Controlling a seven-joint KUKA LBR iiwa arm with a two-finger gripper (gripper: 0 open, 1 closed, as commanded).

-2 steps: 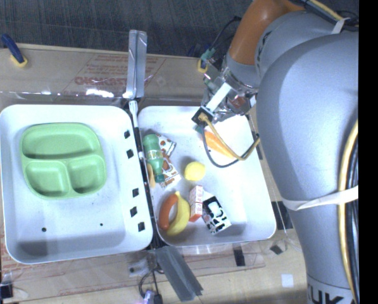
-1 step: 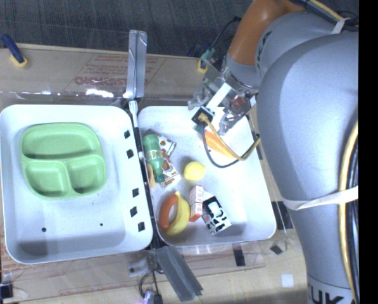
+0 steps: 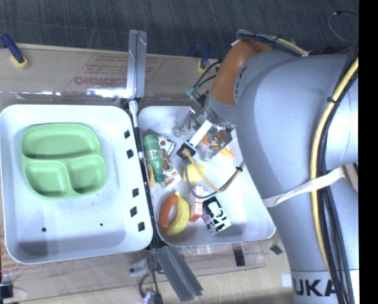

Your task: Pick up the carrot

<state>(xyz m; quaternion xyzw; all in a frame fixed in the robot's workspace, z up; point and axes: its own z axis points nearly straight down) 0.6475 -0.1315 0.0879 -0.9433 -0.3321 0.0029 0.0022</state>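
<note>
Camera view is showing two white bins sitting side by side on the desk (image 3: pixel 62 68). The left bin (image 3: pixel 24 233) is holding a green divided tray (image 3: pixel 63 159). The right bin (image 3: pixel 255 223) is holding a clutter: a green bottle (image 3: pixel 153 154), a yellow banana (image 3: pixel 181 217) curling around an orange ring (image 3: pixel 168 209), and a black-and-white box (image 3: pixel 216 215). The carrot (image 3: pixel 215 149) is lying near the bin's far side, right under the hand (image 3: pixel 204 133); whether the hand is grasping it is impossible to tell.
</note>
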